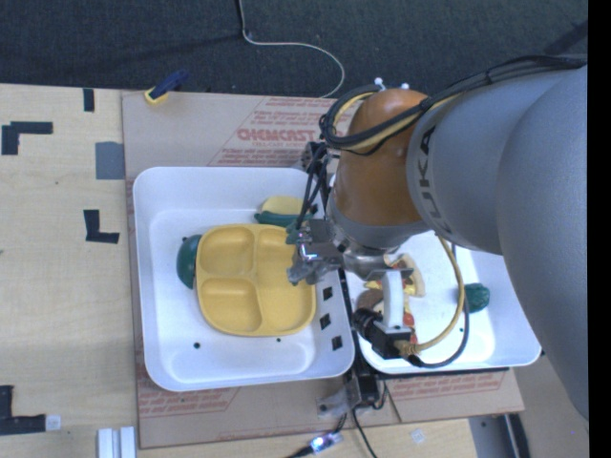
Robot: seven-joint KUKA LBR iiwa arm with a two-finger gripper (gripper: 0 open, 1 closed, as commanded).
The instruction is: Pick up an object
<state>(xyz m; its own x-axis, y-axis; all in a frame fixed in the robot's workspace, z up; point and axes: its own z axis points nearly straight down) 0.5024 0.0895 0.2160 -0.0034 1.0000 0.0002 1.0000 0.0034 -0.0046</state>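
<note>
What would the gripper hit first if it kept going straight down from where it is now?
Probably the right edge of the yellow divided tray in the left bin, or the wall between the bins; the gripper hangs there, but depth is unclear.

Wooden bench (57, 256) bearing cardboard sheet (210, 132), two white bins (148, 284)

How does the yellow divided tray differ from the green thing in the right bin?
The yellow divided tray is large, flat and split into compartments; the green object is small and rounded. The tray lies in the left bin in full view; the green object sits in the right bin, close beside the arm. Both rest on white bin floors.
</note>
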